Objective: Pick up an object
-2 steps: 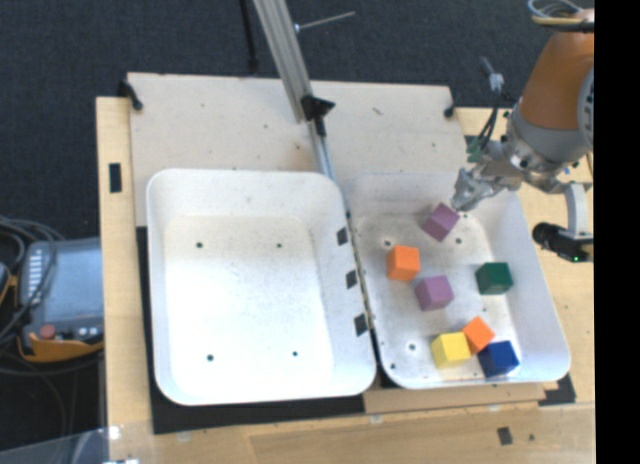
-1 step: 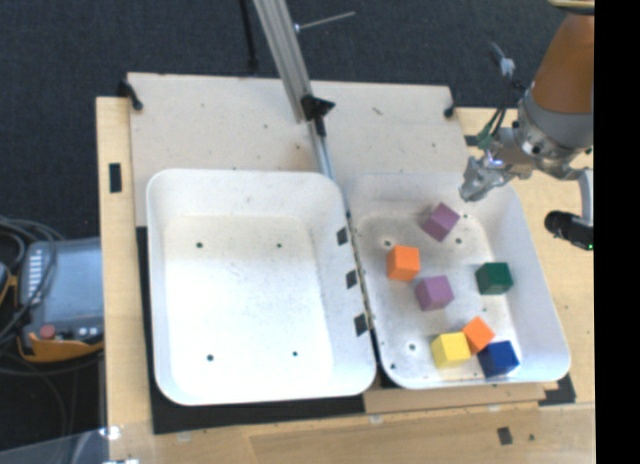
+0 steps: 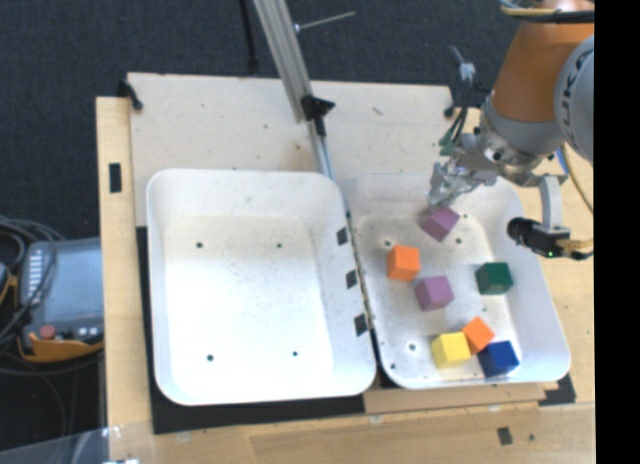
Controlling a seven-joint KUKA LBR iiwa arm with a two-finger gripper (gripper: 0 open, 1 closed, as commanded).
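Note:
My gripper (image 3: 443, 192) hangs over the far part of the right bin (image 3: 535, 367). Directly below its tip a purple block (image 3: 439, 223) sits tilted; whether they touch I cannot tell. Further toward the front of the same bin lie an orange cube (image 3: 404, 262), a second purple cube (image 3: 433, 292) and a dark green cube (image 3: 494, 278). A yellow cube (image 3: 451, 349), a small orange block (image 3: 479, 332) and a blue cube (image 3: 498, 357) cluster at the bin's front right corner.
The left bin (image 3: 160, 252) stands beside the right one, with a narrow divider between them. A slanted metal pole (image 3: 283, 47) rises at the back centre. A black connector (image 3: 532, 234) sticks out by the right bin's right rim.

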